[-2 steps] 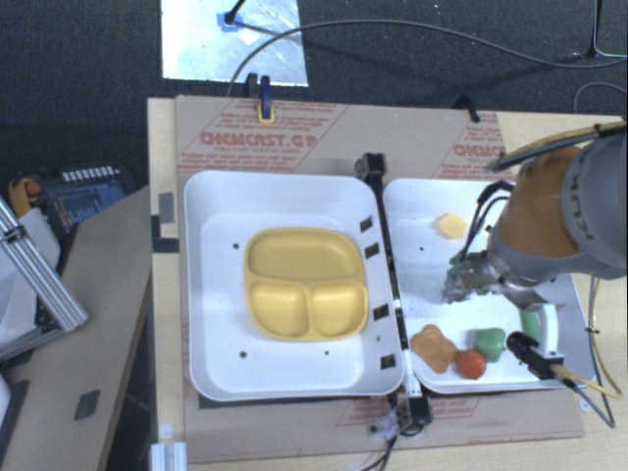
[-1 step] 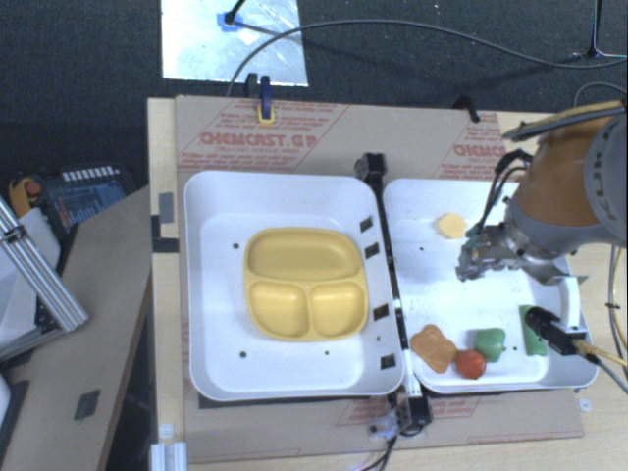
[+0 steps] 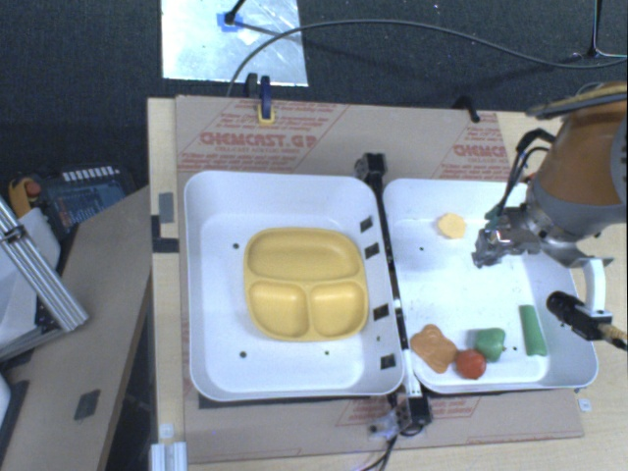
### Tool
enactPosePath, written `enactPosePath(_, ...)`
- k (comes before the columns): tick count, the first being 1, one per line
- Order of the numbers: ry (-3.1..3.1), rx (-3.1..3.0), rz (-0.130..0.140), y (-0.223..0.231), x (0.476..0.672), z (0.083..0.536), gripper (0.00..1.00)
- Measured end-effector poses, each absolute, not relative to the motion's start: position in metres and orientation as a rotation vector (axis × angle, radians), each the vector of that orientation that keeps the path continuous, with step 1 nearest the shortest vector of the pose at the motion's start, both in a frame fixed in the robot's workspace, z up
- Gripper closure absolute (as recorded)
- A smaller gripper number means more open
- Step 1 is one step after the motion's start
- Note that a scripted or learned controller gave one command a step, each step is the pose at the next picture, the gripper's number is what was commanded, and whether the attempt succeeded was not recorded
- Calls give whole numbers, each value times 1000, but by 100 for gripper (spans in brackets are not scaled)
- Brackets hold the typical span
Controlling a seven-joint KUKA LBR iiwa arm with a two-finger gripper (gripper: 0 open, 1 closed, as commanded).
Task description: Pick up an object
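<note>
My gripper (image 3: 489, 246) hangs over the right bin (image 3: 564, 376), near the small yellow piece (image 3: 451, 226). Grip state: cannot tell. Along the front lie an orange piece (image 3: 432, 346), a tomato (image 3: 471, 364), a green pepper (image 3: 489, 340) and a green stick (image 3: 532, 329). Left bin (image 3: 211, 361) holds a yellow tray (image 3: 302, 283).

Bench on dark carpet, seen from above

A dark speckled carpet (image 3: 78, 57) is seen around a pale bench (image 3: 162, 292), whose top is covered by a brown sheet printed with red lettering (image 3: 257, 137). A shiny metal plate (image 3: 231, 27) is laid on the floor at the far side, and black cables (image 3: 442, 35) are trailed across the carpet. At the left, an aluminium rail (image 3: 39, 273) and a blue circuit board (image 3: 83, 199) are placed.
</note>
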State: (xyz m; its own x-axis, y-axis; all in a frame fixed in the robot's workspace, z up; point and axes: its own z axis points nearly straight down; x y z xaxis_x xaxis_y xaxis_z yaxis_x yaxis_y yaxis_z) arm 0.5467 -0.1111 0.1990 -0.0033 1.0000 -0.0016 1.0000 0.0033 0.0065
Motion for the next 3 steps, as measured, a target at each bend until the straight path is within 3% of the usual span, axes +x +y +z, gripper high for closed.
enactPosePath(1,2222,2211,8,-101,548,257,100)
enactPosePath(3,2232,2211,4,-3,537,264,100)
